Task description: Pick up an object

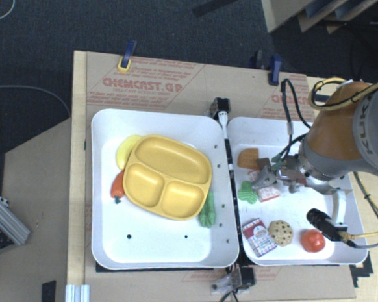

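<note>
Dark carpet rings the surface (181,81) as the pincer (267,178) dips into the right bin (350,257) over a green piece (247,193) and red-and-white packet (269,194), grip unreadable from here, nothing visibly lifted yet, the pick not yet made.

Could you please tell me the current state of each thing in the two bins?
Yellow plastic divided tray: upright, tilted in the left bin, lying over other items.
Red and orange pepper toy: partly under the tray.
Green leafy toy: at the tray's right edge.
Red tomato toy: lying free, right bin.
Round cookie: lying free.
</note>
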Robot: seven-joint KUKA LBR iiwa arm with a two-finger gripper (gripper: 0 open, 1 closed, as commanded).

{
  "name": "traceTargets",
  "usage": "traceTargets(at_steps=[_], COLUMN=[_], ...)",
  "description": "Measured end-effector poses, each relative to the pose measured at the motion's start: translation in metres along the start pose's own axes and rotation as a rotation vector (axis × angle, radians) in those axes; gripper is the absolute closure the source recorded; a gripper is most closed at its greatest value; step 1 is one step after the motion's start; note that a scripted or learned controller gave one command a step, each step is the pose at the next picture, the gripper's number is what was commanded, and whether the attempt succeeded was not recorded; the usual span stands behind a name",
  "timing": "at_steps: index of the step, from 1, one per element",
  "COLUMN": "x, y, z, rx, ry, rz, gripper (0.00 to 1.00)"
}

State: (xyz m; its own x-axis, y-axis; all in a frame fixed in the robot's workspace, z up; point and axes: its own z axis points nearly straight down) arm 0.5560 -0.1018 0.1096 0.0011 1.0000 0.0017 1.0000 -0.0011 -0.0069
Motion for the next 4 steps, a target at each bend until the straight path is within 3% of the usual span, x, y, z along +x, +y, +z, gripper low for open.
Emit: traceTargets(at_steps=[1,2,4], x=[0.001,0.000,-0.003], y=[0.001,0.002,-0.008], z=[0.023,0.013,-0.081], rx=[-0.007,-0.012,-0.013], ry=[0.001,-0.002,-0.003], rz=[-0.001,0.000,-0.001], gripper=[0.00,1.00,1.00])
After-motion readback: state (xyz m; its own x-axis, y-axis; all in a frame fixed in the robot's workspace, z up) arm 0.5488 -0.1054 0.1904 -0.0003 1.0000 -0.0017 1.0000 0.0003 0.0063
